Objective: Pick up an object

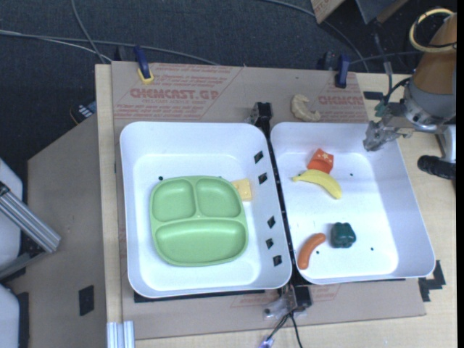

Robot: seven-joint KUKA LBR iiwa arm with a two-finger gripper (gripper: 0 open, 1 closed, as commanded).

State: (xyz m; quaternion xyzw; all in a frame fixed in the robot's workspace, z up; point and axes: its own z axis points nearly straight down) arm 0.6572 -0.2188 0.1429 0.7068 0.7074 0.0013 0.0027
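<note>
My pincer (374, 141) hung over the right bin's (406, 216) far rim; fingers possibly parted, I couldn't tell. Banana (320, 182) lay mid-bin. Best approach: descend centred, straddling its curve.

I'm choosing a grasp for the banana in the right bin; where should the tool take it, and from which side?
Probably at the middle of the banana, coming straight down from above. It lies flat on the bin floor, a slim curved shape running from upper left to lower right, so closing across its narrow width should suit. The orange-red block touches its upper side, so fingers need care there.
</note>
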